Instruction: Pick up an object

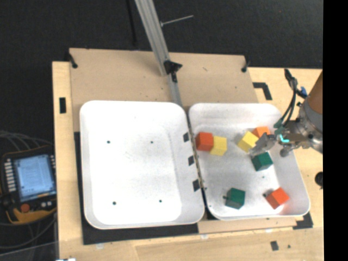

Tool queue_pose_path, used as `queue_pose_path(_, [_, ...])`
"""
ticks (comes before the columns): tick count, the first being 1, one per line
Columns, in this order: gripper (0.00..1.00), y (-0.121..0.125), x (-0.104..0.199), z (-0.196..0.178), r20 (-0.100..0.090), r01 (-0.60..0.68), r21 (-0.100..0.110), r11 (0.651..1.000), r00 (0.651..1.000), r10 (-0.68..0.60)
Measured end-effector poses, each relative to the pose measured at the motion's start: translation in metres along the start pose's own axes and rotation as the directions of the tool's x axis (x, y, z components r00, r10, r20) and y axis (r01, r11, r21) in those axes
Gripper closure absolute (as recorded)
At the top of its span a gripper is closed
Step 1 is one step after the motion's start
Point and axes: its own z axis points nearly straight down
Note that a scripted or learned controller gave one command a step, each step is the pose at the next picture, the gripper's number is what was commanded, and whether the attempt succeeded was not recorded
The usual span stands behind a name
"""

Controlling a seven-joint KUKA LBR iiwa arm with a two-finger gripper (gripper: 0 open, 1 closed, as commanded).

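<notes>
The right bin point(234, 116) holds several small blocks. An orange block point(204, 141) and a yellow block point(219, 145) touch near its left wall. Another yellow block point(248, 141) and an orange block point(262, 131) lie further right. A green block point(262, 161) sits just below them. A second green block point(235, 198) and an orange block point(277, 198) lie near the front. My gripper point(267, 144) reaches in from the right, low over the bin, between the yellow block and the green block point(262, 161). I see nothing held.
The left bin point(133, 162) lies beside the right one, with a row of black clips point(191, 159) between them. A slanted metal pole point(155, 31) rises behind the bins. A handheld pendant point(30, 181) sits at the far left, off the bench.
</notes>
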Motion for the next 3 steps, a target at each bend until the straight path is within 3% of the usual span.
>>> queue_pose_path(1, [0.0,0.001,-0.011,0.055,0.0,-0.001,0.008,1.0,1.0,0.001])
queue_pose_path(3, [0.0,0.002,-0.003,0.178,0.0,-0.001,0.009,1.0,1.0,0.001])
